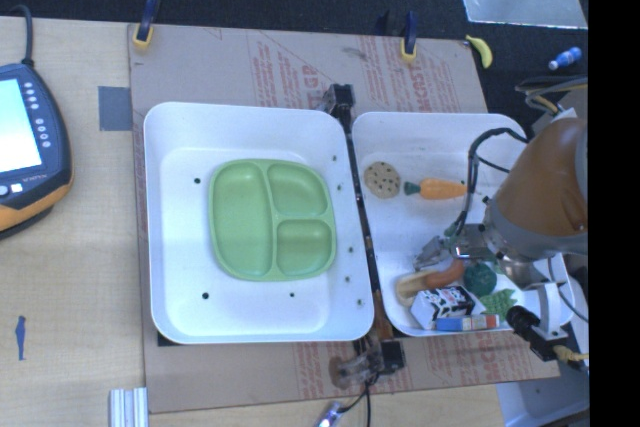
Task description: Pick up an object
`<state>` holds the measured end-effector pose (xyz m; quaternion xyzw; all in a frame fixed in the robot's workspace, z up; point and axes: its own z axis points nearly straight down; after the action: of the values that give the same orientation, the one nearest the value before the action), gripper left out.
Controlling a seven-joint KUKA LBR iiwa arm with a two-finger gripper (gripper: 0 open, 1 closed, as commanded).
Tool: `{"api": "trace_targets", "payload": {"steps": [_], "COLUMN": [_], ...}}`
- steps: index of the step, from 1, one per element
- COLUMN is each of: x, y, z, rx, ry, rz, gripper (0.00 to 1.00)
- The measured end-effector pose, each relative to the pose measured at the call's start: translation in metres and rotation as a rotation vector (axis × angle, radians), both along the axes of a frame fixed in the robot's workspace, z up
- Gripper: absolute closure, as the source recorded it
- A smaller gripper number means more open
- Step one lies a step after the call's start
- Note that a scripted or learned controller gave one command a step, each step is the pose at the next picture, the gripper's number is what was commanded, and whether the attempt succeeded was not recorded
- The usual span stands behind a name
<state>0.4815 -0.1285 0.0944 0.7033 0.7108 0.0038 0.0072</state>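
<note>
Down in the right bin (440, 130), the fingers (447, 253) look parted, gripping nothing.

Green divided plate (272, 218) in left bin (160, 215); teach pendant (25, 140) on bench, far left.

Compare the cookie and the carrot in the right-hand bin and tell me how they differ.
The cookie is round, flat and tan with dark specks; the carrot is long, tapered and orange with a green top. The cookie lies nearer the bin's left wall; the carrot lies to its right, closer to the arm. Both rest on the white bin floor, apart from the pile at the bin's lower end.
</note>
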Motion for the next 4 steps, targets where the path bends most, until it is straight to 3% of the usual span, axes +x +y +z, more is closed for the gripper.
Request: {"api": "trace_targets", "payload": {"steps": [1, 2, 3, 4], "x": [0.069, 0.174, 0.155, 0.126], "y": [0.029, -0.017, -0.052, 0.006], "z": [-0.003, -0.002, -0.003, -0.003], "rx": [0.004, 0.004, 0.006, 0.005], "ry": [0.02, 0.018, 0.02, 0.02], "rz": [-0.004, -0.006, -0.008, -0.005], "gripper": [0.0, 0.0, 0.0, 0.0]}}
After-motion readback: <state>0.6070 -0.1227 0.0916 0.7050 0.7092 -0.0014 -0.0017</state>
